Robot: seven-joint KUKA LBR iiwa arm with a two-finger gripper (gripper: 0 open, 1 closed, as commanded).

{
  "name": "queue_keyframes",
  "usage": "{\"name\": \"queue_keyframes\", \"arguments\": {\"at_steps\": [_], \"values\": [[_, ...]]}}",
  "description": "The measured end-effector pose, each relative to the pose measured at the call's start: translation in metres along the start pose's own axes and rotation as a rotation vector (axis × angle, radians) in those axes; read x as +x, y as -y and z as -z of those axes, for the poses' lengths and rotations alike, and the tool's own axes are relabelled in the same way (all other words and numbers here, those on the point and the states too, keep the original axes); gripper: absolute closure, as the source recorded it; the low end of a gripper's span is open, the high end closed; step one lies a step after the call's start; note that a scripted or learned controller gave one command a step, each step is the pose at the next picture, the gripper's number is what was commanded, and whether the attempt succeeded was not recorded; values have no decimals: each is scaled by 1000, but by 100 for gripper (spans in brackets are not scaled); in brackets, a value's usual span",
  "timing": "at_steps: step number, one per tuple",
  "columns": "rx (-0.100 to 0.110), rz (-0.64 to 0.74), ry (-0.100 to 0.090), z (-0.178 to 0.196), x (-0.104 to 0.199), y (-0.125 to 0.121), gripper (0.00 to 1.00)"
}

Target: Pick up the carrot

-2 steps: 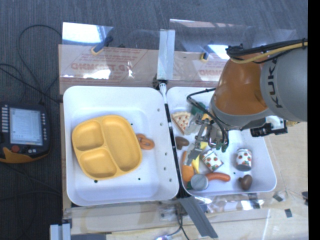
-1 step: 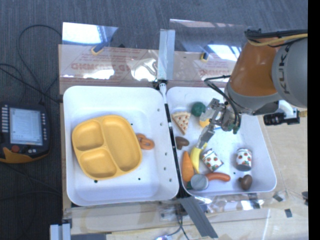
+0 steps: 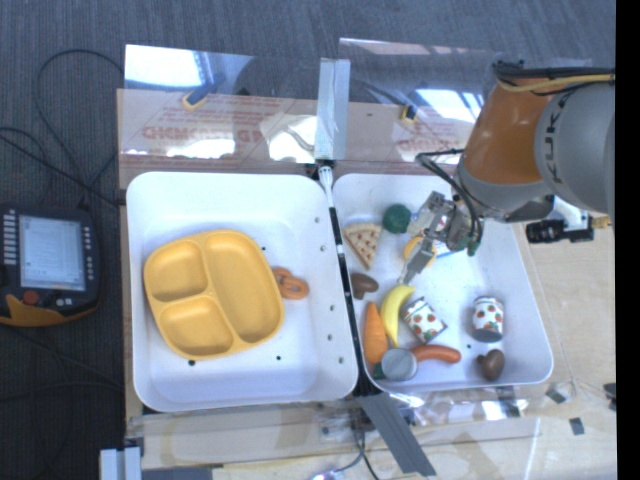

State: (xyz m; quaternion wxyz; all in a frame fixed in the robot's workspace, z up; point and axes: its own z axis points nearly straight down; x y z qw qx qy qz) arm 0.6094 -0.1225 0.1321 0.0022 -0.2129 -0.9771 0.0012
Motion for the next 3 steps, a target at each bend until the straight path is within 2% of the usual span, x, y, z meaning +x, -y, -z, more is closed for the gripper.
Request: {"name": "queue_keyframes", "arguments": {"at_steps": [1, 2, 3], "values": [[-7, -134, 14, -42, -34, 14, 0], [-5, -131, 26, -29, -37, 14, 100], [-9, -59, 23, -37, 25, 7, 100]]}}
